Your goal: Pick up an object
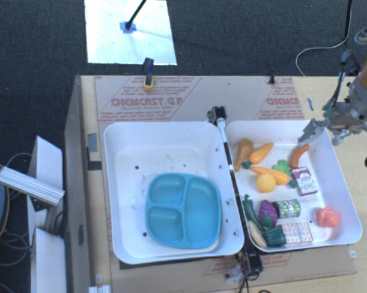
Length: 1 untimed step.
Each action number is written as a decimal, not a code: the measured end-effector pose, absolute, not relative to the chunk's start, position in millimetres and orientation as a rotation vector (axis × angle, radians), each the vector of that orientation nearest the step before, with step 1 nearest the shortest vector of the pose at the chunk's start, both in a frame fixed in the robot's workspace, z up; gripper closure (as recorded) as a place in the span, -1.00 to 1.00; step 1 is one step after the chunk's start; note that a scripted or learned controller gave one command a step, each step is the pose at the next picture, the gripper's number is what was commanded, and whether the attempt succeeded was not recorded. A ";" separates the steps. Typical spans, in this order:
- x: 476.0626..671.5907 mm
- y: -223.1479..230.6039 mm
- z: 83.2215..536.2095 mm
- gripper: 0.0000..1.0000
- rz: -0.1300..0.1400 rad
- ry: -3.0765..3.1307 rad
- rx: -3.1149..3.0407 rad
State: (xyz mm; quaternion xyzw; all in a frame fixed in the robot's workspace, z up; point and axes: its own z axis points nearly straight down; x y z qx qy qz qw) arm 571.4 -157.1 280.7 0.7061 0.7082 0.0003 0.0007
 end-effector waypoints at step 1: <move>570.7 -103.8 176.2 -1.00 -0.001 2.226 2.219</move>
